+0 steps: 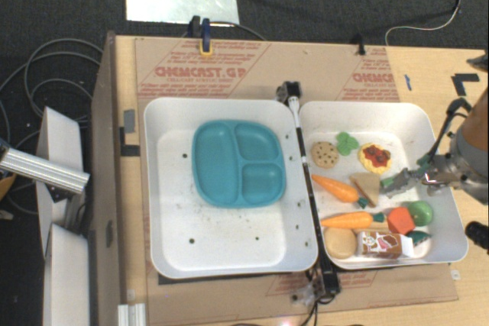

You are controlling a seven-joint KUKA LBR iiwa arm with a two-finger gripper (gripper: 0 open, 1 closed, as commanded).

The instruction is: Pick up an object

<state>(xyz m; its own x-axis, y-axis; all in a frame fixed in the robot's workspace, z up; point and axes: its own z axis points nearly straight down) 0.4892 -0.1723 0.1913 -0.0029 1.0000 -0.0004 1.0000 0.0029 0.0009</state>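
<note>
Tool: tool [399, 181] low over right bin [435, 130], near its right wall; finger state unclear.
Left bin [164, 240]: smooth teal divided plate [238, 163], wide bare floor around it.
Right bin: crowded with plastic food.

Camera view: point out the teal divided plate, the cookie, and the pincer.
teal divided plate [238, 164]: camera view, the ridge between its compartments.
cookie [325, 155]: camera view, middle of its top face.
pincer [397, 181]: camera view, tip over the right bin.

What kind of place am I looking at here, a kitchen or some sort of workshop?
Most likely a robotics lab test bench, not a kitchen. Two white bins sit on cardboard, one holding a teal divided plate, the other toy food such as a plastic carrot. Loose cables trail across the floor.
</note>
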